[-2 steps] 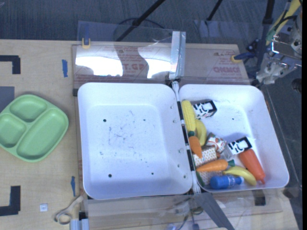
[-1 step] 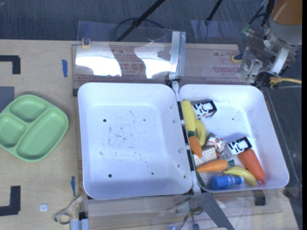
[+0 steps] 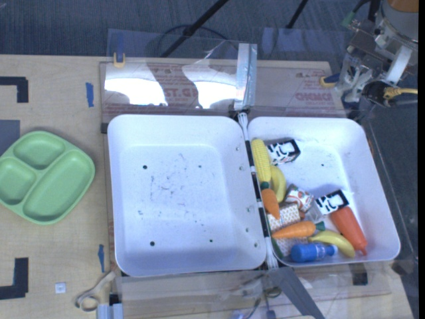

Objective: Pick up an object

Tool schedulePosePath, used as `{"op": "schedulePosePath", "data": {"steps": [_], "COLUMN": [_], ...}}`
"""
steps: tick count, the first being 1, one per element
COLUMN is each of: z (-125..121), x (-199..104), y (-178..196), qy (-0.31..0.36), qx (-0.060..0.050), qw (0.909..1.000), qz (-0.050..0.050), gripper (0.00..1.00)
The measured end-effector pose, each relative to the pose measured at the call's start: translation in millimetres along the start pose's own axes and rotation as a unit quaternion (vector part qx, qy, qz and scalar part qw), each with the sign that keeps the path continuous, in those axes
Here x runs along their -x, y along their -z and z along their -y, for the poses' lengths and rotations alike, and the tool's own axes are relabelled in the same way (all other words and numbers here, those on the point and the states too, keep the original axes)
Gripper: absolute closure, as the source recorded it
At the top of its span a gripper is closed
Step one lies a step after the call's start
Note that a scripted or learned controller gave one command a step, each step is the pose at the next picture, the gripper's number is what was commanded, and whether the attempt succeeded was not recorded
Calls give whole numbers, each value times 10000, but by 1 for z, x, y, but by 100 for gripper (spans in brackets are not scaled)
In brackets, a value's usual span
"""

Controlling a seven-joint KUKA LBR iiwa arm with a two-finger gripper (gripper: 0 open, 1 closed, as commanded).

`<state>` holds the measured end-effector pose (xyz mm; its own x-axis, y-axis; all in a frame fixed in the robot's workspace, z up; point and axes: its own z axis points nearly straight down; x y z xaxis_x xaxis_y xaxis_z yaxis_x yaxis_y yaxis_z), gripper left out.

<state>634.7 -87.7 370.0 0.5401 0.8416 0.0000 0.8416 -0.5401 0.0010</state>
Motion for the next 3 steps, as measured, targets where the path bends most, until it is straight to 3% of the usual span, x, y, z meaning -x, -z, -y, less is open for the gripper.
{"op": "schedulePosePath", "data": {"steps": [1,2,3], "z": [12,-29,4], "x": [59,107,59], "y": [39,66,22], "qy": [522,308,-2380], "qx": [7,5,-25], "qw": [9986,9995,9713], "qz": [1,3,11], "gripper": [100,100,100]}}
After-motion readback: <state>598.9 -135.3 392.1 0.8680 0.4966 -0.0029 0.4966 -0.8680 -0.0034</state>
